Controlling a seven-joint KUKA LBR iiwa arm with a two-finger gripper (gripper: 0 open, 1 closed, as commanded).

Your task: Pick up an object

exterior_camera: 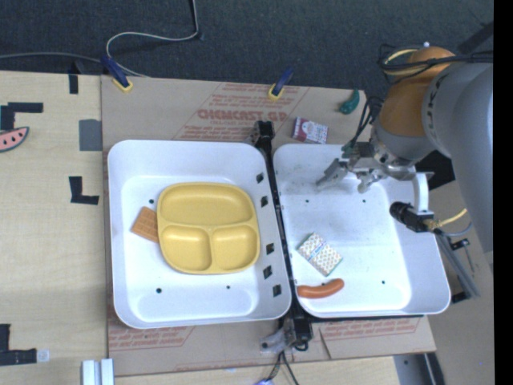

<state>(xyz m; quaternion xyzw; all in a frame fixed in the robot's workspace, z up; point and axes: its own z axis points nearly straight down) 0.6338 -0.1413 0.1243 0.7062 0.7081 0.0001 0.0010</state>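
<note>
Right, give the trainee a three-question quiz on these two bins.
1. True or false: the yellow divided plate lies in the right bin.
2. Which lies nearest the right bin's front edge? A) patterned packet B) sausage C) gripper
3. What sticks out from under the plate's left side?

Key: 1 false, it lies in the left bin. 2 B. 3 a brown cracker-like piece.
</note>
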